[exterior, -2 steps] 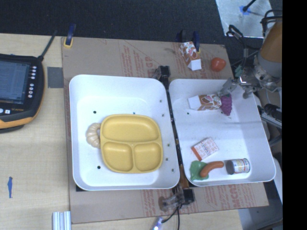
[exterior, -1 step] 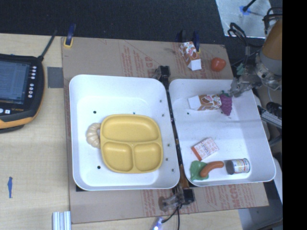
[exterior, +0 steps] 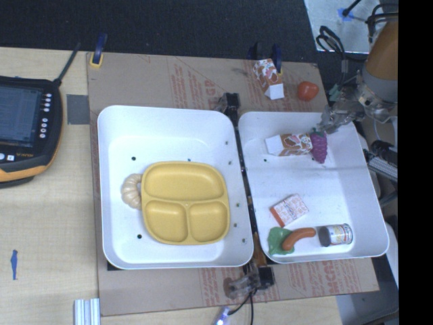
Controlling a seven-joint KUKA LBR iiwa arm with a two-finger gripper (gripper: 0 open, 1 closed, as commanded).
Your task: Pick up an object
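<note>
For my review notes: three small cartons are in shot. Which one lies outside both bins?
The small carton on the cardboard behind the right bin, beside the red ball. The other two cartons lie inside that bin.

a brown cardboard sheet (exterior: 169,80) covers the bench (exterior: 40,235). on it sit two white bins: left (exterior: 115,181), right (exterior: 358,181). a small carton (exterior: 267,76) and red tomato (exterior: 308,91) lie far right.

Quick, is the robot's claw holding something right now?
Gripper: at the right bin's far edge, just above the purple grapes; whether it grips them cannot be told.
</note>
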